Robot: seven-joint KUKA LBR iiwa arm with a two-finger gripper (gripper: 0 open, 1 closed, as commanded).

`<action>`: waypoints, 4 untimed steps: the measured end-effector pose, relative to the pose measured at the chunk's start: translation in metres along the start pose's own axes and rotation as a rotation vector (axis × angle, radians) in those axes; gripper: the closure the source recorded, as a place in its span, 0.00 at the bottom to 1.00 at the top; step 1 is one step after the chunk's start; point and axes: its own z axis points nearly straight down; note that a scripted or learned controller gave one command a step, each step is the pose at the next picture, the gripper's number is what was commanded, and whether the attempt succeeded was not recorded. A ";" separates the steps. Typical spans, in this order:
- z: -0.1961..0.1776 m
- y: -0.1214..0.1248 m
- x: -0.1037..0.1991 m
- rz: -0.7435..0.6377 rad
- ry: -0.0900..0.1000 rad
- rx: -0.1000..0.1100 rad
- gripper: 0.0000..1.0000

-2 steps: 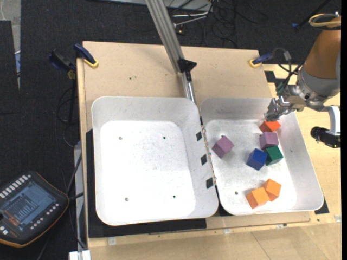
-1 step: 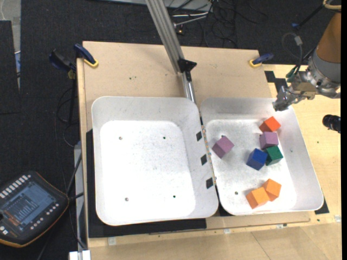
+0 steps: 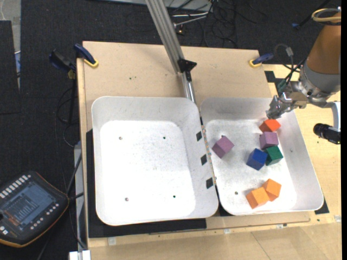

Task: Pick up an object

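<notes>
Landmark: the right bin [image 3: 303, 161] is taken as reference; all blocks are seen inside it.
Writing: no brand or label can be read; the screen of the handheld pendant [image 3: 27, 207], well left of the bins at the near edge, is too small to be read.
Near blocks: two orange cubes [image 3: 264, 192] are set touching at the bin's near side, each turned at a slant to the bin walls.
Middle blocks: a blue cube [image 3: 257, 158] and a green cube [image 3: 275, 154] are pressed together, with a purple cube [image 3: 268, 140] touching them on the far side; another purple block [image 3: 223, 145] lies apart, toward the left bin [image 3: 143, 161].
Far block: an orange-red cube [image 3: 270, 125] — no long axis is shown — is crowded by the purple cube just beside it.
Gripper: the gripper [image 3: 274, 111] is seen just beyond that cube, near the bin's far right wall — whether its fingers are apart cannot be told.
Beyond: a metal pole [image 3: 165, 28] and blue clamps [image 3: 84, 52] are seen at the board's far edge.
</notes>
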 end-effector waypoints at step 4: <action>-0.009 -0.051 0.215 -0.007 0.003 0.000 1.00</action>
